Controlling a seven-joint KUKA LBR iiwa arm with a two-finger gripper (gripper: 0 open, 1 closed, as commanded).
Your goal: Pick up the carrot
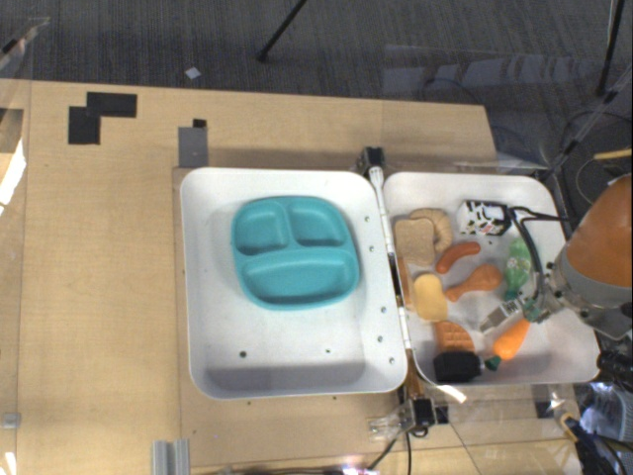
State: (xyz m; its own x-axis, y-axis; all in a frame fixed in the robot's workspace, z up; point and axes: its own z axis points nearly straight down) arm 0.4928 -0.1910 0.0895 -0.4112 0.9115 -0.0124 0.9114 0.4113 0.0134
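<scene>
The carrot (pixel 511 339) is small and orange with a green tip. It lies near the front right of the right bin (pixel 564 362), slanted towards the front left. My gripper (pixel 512 311) hangs just behind and over the carrot's upper end, at the tip of the grey arm with its orange band (pixel 601 237) that comes in from the right. The wrist hides how the gripper sits against the carrot.
Beside the carrot lie a waffle (pixel 454 336), a black block (pixel 457 366), a yellow fruit (pixel 429 297), a drumstick (pixel 477 281), a sausage (pixel 458 256), bread (pixel 420 237) and a green piece (pixel 517 262). The left bin (pixel 213 364) holds a teal divided plate (pixel 294 248).
</scene>
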